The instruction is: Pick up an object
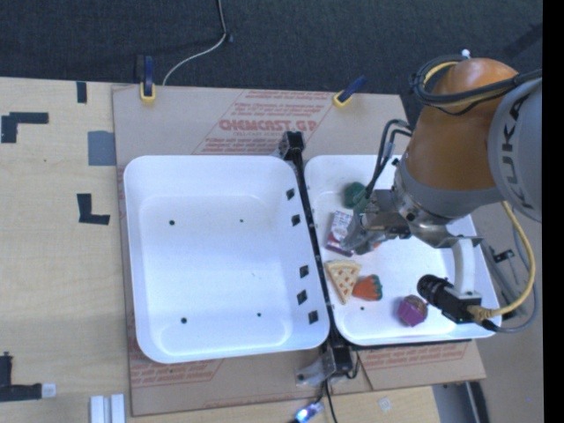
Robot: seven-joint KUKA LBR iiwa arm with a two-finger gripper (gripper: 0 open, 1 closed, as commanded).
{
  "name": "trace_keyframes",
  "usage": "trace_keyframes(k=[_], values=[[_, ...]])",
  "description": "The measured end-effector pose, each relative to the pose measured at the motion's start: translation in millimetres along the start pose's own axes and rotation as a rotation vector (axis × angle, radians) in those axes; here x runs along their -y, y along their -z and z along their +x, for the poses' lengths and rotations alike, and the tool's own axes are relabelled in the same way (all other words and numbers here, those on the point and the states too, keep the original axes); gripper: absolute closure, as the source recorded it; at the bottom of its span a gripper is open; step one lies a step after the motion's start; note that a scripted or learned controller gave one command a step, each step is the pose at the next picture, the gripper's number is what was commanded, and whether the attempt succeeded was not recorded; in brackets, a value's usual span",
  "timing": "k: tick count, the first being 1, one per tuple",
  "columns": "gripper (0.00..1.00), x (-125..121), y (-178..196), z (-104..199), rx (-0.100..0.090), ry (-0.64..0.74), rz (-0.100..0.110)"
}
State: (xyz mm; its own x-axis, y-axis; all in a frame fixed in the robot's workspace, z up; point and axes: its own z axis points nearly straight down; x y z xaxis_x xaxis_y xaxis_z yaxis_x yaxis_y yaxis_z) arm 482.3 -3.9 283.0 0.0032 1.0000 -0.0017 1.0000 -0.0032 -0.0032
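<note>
white plastic forms the right bin, where the gripper is lowered beside a small packet. whether anything is gripped cannot be told. a pizza-slice toy is seen just below.

cardboard sheet under bins | blue/yellow clamps at back edge | black tape marks on bench, left

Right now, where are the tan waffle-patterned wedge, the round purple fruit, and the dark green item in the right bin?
tan waffle-patterned wedge (342,279), camera view, middle of its face.
round purple fruit (411,310), camera view, its top.
dark green item (354,192), camera view, its visible centre.
</note>
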Motion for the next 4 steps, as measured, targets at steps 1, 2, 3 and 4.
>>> trace_keyframes(k=[1,2,3,4], values=[[1.0,-2,137,37,-0.004,0.01,-0.018],[1.0,-11,256,67,-0.004,0.009,-0.017],[1.0,0,159,4,0.001,-0.003,0.007],[1.0,-1,221,34,-0.002,0.007,-0.009]])
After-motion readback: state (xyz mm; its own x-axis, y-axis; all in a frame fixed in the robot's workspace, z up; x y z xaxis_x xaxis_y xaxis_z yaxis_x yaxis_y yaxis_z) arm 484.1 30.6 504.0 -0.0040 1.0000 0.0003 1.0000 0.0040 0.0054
